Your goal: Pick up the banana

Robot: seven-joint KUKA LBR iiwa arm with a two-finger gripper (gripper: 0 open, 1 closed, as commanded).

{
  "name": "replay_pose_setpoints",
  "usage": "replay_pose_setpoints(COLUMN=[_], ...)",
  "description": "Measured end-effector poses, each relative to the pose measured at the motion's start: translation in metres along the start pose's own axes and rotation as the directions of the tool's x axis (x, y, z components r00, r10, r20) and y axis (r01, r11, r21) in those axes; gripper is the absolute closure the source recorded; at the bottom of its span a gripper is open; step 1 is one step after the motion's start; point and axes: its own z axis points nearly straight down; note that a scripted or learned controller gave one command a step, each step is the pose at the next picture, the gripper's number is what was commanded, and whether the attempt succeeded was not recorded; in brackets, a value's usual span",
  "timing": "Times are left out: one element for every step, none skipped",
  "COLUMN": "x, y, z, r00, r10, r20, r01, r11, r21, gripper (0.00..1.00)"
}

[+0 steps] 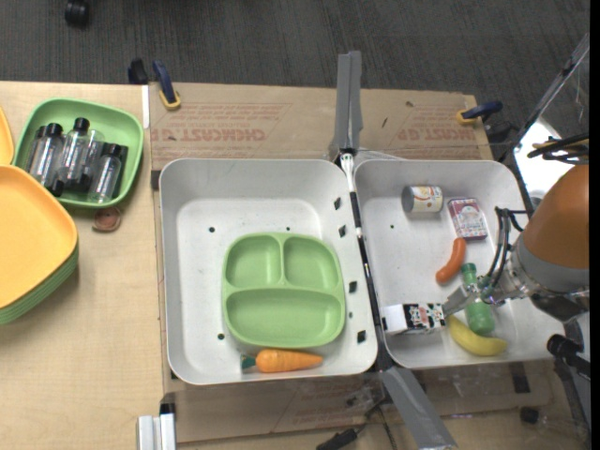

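The yellow banana (pixel 478 341) lies near the front edge of the right bin (pixel 394 251), curved and flat on the floor. Just behind it and touching it is a small green object (pixel 480 318). My gripper (pixel 478 293) reaches in from the right and hangs low over that green object, a short way behind the banana. Nothing shows the banana in its grasp. The grey arm with its orange band (pixel 565 221) covers the bin's right side.
The right bin also holds an orange sausage (pixel 451 261), a small can (pixel 424 199), a pink packet (pixel 467 219) and a black-and-white box (pixel 413 318). The left bin (pixel 187 251) holds a green divided plate (pixel 283 289) and a carrot (pixel 286 360).
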Motion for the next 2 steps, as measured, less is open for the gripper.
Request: replay_pose_setpoints(x=[0.051, 0.004], y=[0.026, 0.064], z=[0.0, 0.0], r00=[1.0, 0.999], r10=[0.001, -0.046], r20=[0.0, 0.001], r01=[-0.001, 0.046], r11=[1.0, 0.999], r21=[0.0, 0.0], gripper=[0.0, 0.0])
